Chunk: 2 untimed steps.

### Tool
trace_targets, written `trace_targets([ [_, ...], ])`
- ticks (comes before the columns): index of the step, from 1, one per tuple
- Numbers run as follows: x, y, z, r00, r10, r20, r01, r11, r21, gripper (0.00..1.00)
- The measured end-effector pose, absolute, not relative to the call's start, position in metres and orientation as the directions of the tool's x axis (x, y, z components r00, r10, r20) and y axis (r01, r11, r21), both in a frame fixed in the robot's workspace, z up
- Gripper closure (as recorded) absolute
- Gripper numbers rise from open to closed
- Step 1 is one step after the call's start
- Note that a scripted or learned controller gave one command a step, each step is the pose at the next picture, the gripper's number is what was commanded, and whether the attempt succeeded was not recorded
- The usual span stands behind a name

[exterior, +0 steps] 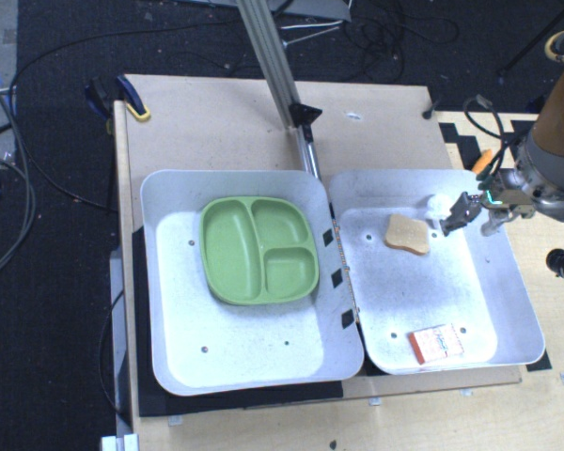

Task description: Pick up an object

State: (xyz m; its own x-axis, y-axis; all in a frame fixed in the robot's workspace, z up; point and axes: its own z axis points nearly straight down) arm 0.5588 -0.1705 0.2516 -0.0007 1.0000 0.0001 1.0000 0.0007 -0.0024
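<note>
Nearest to me, at about five o'clock in the right bin [508, 299], lay a small red and white packet [436, 344], flat on the white floor and close to the bin's near rim. Nothing touched it. Further in, toward the middle of the same bin's far half, sat a tan piece of bread [408, 235], lying flat and well apart from the packet. Just at three o'clock of the bread hung the hand [458, 214], dark-fingered, reaching in from the right over the bin's far right part. It was near the bread but not touching it, and nothing lay between its fingers. From where I stood I could not tell whether those fingers were apart or together; they were too small and dark against the bin. Behind the hand the grey arm [545, 172] ran off to the right, with a spot of orange [484, 161] at its upper side.

In the left bin [169, 346] lay a green divided plate [260, 250], three compartments, sitting right way up in the far half of the bin, toward twelve o'clock. The two bins met along the middle, where small black clips [339, 276] marked the seam.

Beyond the bins the pale wooden tabletop [216, 120] stretched bare to its far edge, a slanted metal pole [273, 50] rising from its far middle. At eleven o'clock a blue and yellow clamp [133, 101] gripped the corner. Past that was dark floor with black cables [47, 59].
</note>
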Motion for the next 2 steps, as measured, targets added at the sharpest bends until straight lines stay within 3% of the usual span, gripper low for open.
trace_targets([
  [1, 0.559, -0.171, 0.253, -0.001, 1.000, 0.000, 1.000, 0.001, 0.000, 0.00],
  [2, 0.553, -0.178, 0.194, 0.002, 1.000, 0.001, 1.000, -0.002, -0.006, 0.00],
])
